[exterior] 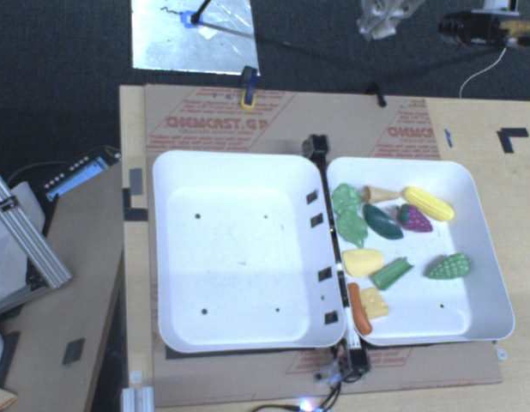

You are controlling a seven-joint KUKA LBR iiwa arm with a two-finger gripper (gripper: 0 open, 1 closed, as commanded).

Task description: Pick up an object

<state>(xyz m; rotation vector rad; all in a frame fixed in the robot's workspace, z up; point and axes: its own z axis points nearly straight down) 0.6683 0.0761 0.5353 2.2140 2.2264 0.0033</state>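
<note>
The right bin (484,256) holds several toy foods. A yellow corn cob (428,203) lies by purple grapes (415,220) at the back. A dark green vegetable (383,222) and two leafy green pieces (348,213) lie toward the divider. A pale yellow piece (362,262), a green pepper-like piece (391,272) and a bumpy green piece (448,267) sit mid-bin. An orange carrot (359,309) and a yellow wedge (376,303) lie at the front left. My gripper (387,17) hangs high, beyond the bench's far edge, well away from the bins and blurred.
The left bin (239,247) stands beside the right one, joined by a black hinge strip (329,239). Cardboard (274,118) lies under both bins. A shiny sheet (192,24) sits on the floor at the back left. A yellow clamp (248,88) grips the far edge.
</note>
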